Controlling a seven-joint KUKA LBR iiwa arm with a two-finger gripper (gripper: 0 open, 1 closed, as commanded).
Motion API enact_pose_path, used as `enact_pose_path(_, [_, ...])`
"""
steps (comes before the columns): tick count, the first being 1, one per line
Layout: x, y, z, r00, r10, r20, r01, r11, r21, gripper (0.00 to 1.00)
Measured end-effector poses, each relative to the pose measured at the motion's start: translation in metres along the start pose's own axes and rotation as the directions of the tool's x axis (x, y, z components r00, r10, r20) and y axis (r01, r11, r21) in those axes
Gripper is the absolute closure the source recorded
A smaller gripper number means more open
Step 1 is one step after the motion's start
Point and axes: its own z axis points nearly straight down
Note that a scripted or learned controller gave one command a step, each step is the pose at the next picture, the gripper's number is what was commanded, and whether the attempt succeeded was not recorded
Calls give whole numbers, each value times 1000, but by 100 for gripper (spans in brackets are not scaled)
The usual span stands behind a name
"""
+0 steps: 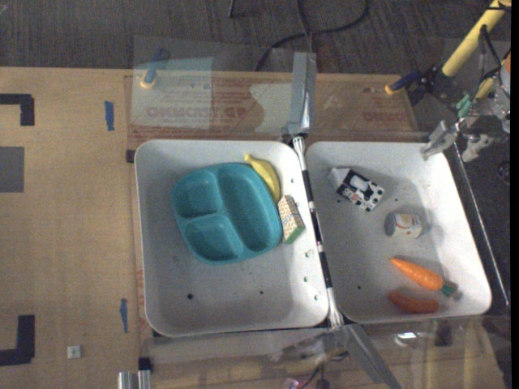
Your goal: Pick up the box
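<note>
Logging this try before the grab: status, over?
End effector at right bin's far corner, nothing held. Box lies in right bin, untouched. Nothing against it; can nearby.

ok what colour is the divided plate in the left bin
Teal, a blue-green, seen plainly in the camera view: the divided plate.

Tan tabletop [73, 241] with black corner marks [20, 108] and blue tape strips [109, 116]. Dark grey floor [122, 14] along the top, black cable [324, 10] looping on it. Clear sheet [203, 96], possibly plastic, behind the bins. Light even, soft shadows.
</note>
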Motion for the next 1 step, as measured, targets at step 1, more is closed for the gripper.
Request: enact_pose_path(1, [62,-60,123,995,95,8,-95,995,-30,0])
